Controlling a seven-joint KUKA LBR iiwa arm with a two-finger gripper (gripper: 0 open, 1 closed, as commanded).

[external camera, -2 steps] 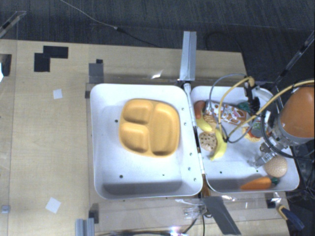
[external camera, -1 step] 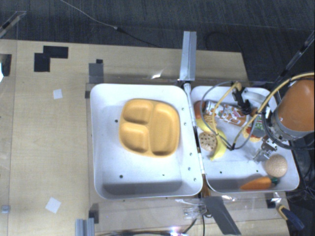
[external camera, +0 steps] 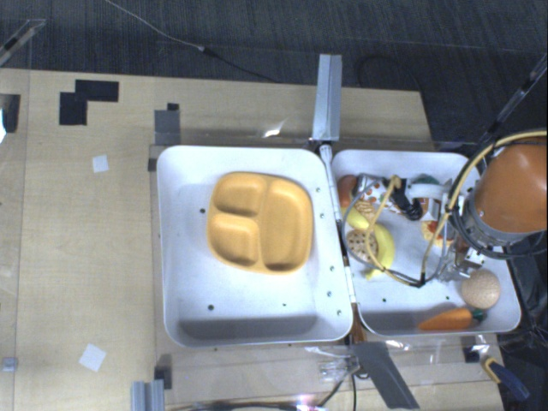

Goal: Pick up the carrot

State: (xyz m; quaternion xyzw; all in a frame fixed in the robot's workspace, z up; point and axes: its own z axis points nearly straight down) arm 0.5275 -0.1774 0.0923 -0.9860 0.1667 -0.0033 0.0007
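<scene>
The claw (external camera: 449, 262), its state impossible to tell, is seen in the right bin (external camera: 402, 319); the carrot (external camera: 447, 319) lies just below, long axis left-right.

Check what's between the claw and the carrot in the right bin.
In the camera view, a tan egg-shaped ball lies between the claw and the carrot, just above the carrot's right end.

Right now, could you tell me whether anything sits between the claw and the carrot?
Yes. The carrot lies at the near edge of the right bin. A tan egg-shaped object sits beside it, between it and the claw, so the approach looks tight.
</scene>
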